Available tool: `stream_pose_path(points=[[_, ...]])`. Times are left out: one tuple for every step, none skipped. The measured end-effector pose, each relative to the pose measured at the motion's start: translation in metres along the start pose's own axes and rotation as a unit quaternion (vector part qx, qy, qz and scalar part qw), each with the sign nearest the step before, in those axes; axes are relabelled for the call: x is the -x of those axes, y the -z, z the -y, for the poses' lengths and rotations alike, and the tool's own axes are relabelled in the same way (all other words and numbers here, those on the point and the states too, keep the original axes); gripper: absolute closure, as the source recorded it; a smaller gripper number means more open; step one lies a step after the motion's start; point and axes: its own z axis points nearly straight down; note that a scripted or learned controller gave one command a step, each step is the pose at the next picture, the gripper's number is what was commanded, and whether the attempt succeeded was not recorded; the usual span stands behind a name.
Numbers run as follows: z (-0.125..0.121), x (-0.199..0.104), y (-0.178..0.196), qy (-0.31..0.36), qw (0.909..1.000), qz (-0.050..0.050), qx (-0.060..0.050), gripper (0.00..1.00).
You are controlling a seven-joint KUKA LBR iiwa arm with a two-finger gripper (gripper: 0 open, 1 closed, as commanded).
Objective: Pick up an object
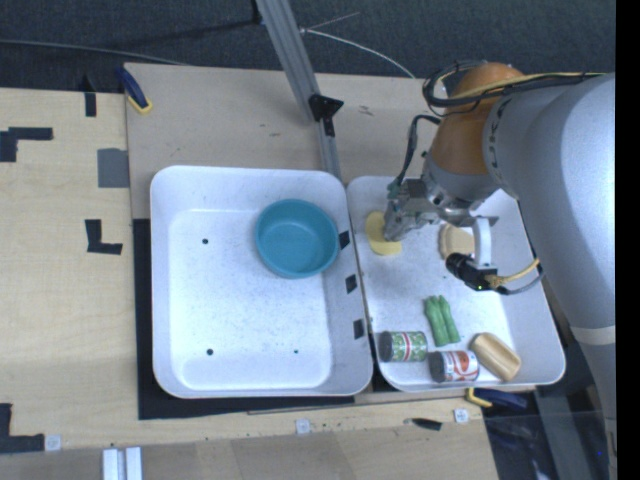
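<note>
The grey arm (560, 158) comes in from the right side of the camera view, its orange band (462, 138) sitting above the wrist, and it bends down into the right bin (535, 298). The gripper (392, 230) hangs low near the upper left corner of that bin, directly over a pale yellow object (381, 236) that lies close to the bin's left wall. The gripper's tip overlaps the yellow object from above, but the angle hides how it is set, so it cannot be told whether it is clamped on anything; nothing is seen lifted off the bin floor.

Just right of the gripper, a tan block (458, 240) lies partly behind the black cable fitting (472, 270) on the wrist. Lower in the same bin, a green vegetable-shaped toy (440, 319) lies roughly lengthwise. Along the bin's bottom edge, a green-labelled can (403, 346) lies on its side, a red-labelled can (453, 365) lies on its side just to the right of it, and a tan bread-roll-shaped toy (496, 356) rests beside that can toward the right corner.

The left bin (200, 338) holds a blue bowl (296, 238), upright, in its upper right part, well apart from the gripper. Both bins sit on the light wooden tabletop (60, 298), which bears black tape marks (98, 236). A slanted metal pole (290, 48) crosses the top of the view and ends between the two bins.
</note>
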Motion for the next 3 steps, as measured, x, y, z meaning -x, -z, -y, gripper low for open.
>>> stream_pose_path(points=[[-0.004, -0.002, 0.063, -0.001, 1.0, -0.002, 0.0, 1.0], [-0.01, -0.012, 0.12, 0.0, 1.0, -0.002, 0.0, 1.0], [-0.011, -0.012, 0.14, -0.001, 1.0, -0.002, -0.002, 1.0]])
